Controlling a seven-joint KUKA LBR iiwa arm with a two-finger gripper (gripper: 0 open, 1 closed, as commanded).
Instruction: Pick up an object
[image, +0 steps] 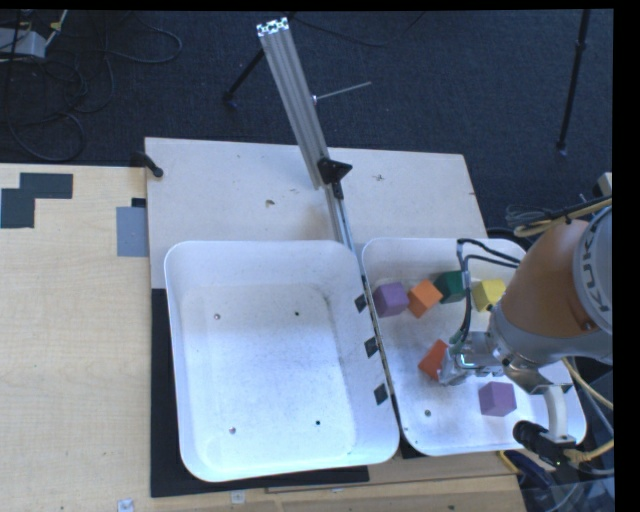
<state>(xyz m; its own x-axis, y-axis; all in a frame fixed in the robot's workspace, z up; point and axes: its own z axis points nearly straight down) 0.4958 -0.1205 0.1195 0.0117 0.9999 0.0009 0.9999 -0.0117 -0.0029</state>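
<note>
The fingers (452, 368) are down inside the right bin (432, 425), near the middle of it. They are small and grey, and I cannot tell if they are open or closed. A red-orange block (434, 358) sits in the middle of the right bin and touches the fingers on the side facing the other bin. I cannot tell if the block is between the fingers or just next to them.

A purple block (497, 398) lies at the near end of the right bin, close to the arm's side, a little apart from the fingers. The arm (545, 295) is big, with an orange-brown part, and it leans over the right bin's outer edge.

At the far end of the right bin there are four more blocks in a row. A second purple block (390, 298) is nearest the inner wall. Next comes an orange block (425, 297), then a green block (452, 286), then a yellow block (488, 294) by the arm.

The left bin (172, 268) stands right against the right bin's inner wall. Both bins rest on a pale surface (240, 185). A long metal bar (300, 110) slants away from the far end of the right bin.
</note>
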